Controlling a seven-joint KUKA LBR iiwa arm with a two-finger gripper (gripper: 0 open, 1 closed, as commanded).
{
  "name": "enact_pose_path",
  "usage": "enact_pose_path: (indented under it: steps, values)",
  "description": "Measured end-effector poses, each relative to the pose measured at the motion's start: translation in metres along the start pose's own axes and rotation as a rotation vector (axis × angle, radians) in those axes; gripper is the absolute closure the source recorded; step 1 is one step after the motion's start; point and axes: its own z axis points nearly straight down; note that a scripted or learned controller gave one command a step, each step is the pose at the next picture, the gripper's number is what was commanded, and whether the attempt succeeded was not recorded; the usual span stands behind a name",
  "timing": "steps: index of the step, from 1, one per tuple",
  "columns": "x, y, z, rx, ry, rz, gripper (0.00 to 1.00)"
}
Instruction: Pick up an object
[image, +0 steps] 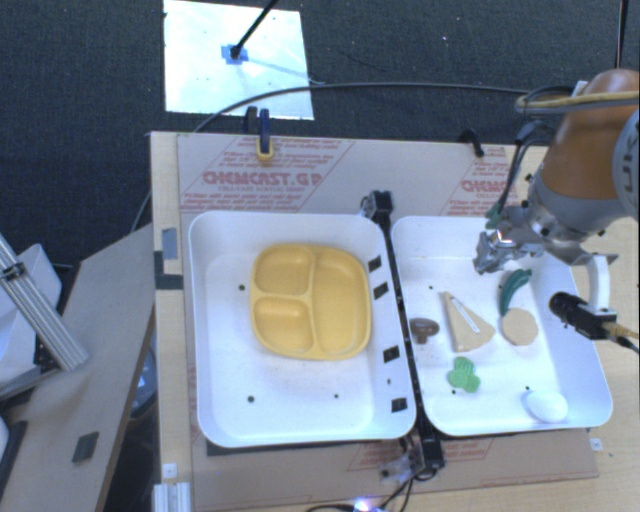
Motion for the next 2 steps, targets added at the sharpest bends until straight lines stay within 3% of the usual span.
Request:
enact_pose_path:
  steps: [2]
  values:
    - [0.103, -0.035, -0.002, 0.003, 0.002, -0.005, 1.00]
